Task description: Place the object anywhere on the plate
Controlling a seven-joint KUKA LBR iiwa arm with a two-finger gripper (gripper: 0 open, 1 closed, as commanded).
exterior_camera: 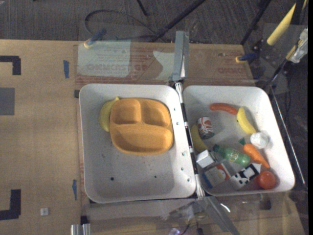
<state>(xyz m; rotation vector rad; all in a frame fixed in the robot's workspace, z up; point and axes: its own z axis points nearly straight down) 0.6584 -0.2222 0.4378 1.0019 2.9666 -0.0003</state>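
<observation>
An orange plate (142,125) with three compartments lies in the upper part of the left bin (132,180). A yellow banana (104,115) pokes out from under the plate's left edge. The right bin (279,131) holds several toy foods: a red sausage (224,108), a second banana (246,120), a red-and-white can (206,127), a green bottle (232,154), a carrot (255,154) and a red tomato (267,179).
A black-and-white carton (247,175), small boxes (205,158) and a white round piece (259,139) crowd the right bin's lower half. A metal divider (180,62) runs between the bins. Cables and tripod legs lie beyond the bench.
</observation>
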